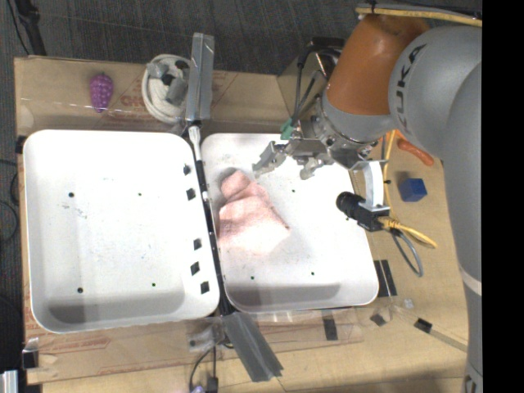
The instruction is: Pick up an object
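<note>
Hovering with 2 fingers spread and empty, the hand (286, 164) is at approach; next, descend onto the blurred pink object (246, 211), then close.

The grey arm (434, 80) reaches in from the upper right. Its gripper (288, 164) points left, fingers (266, 159) spread.

Purple lump (101, 91) top left, white coil (164, 87) nearby, blue block (413, 189) at right

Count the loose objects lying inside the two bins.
1: a pink object in the bin on the view's right, near its left wall. The arm overhangs that bin and may hide others.
</note>
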`<state>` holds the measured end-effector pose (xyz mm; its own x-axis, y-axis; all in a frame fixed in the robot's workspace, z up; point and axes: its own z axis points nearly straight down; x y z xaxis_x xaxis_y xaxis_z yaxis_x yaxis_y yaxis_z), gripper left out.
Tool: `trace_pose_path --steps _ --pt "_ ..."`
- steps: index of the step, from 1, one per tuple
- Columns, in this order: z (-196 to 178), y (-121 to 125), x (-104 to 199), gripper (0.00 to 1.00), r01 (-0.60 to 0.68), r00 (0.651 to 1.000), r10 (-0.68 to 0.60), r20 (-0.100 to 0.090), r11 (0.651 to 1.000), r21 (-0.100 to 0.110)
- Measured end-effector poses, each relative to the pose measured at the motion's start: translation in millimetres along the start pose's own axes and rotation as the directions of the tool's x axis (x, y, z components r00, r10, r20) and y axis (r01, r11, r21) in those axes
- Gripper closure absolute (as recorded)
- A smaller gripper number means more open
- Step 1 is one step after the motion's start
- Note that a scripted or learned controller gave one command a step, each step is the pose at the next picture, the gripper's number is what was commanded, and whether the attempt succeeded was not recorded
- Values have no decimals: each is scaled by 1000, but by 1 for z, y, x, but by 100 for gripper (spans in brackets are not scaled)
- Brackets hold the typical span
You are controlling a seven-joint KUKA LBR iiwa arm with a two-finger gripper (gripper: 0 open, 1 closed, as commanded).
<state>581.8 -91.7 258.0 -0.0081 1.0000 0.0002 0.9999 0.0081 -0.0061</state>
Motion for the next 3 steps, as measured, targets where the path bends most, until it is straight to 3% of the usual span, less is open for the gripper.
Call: trace_pose_path --steps 1,2,3 --pt "115 13 -49 0 223 975 -223 0 975 -1" --pt "165 19 -43 0 326 945 -326 1 945 -5" --pt "165 35 -8 0 347 938 -347 3 938 -5"
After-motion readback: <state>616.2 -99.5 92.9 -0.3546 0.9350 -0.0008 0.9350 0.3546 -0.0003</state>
